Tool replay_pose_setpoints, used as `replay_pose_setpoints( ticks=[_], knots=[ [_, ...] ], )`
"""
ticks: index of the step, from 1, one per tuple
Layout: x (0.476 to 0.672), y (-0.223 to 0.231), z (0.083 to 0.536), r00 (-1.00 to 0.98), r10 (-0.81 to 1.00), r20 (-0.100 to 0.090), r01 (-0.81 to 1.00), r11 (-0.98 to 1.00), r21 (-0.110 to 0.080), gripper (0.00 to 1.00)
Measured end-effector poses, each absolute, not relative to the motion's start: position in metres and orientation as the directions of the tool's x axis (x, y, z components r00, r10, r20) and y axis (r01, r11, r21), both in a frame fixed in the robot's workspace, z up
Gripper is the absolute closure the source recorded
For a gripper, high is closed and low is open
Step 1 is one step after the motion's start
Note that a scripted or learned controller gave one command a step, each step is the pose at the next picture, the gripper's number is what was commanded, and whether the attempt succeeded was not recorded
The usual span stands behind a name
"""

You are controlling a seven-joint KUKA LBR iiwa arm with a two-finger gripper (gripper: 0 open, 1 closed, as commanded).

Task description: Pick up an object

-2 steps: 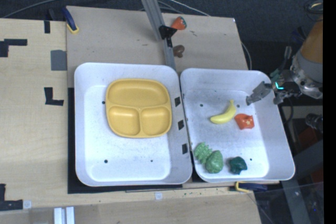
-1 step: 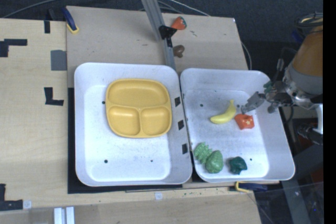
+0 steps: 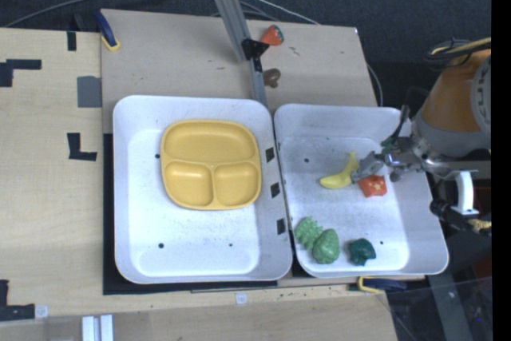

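Camera view, looking down at a slant. Two shallow white bins are sitting side by side on the bench. The left white bin (image 3: 136,243) is holding a yellow plastic divided plate with three compartments (image 3: 211,164), lying flat toward the bin's upper half.

My grey arm with the orange band (image 3: 455,112) is reaching in from the right, over the rim of the right white bin (image 3: 423,251). My claw (image 3: 374,167) is sitting low in the upper middle of that bin, pointing left. Whether it is apart or together I cannot tell at this angle.

A small yellow banana-shaped toy (image 3: 339,176) is lying just left of the claw tip, touching or nearly touching it; I cannot say which. A small red block-like object (image 3: 373,187) is resting just below the claw, right of the banana. Neither is visibly clamped.

Toward the bin's near edge, a light green bumpy toy (image 3: 307,231) and a rounder green lump (image 3: 326,247) are lying against each other. A dark teal object (image 3: 362,251) is sitting just beside them to the right, well apart from the claw.
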State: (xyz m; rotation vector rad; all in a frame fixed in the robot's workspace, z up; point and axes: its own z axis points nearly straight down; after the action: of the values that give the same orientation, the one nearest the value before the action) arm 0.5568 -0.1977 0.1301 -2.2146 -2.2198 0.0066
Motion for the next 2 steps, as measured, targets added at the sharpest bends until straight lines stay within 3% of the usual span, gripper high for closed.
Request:
replay_pose_setpoints(
  ticks=[1, 2],
  knots=[
    [0.557, -0.197, 0.088, -0.002, 1.0, -0.002, 1.0, 0.002, 0.0, 0.0],
    [0.557, -0.197, 0.099, -0.003, 1.0, -0.001, 1.0, 0.003, -0.001, 1.0]
  ],
)
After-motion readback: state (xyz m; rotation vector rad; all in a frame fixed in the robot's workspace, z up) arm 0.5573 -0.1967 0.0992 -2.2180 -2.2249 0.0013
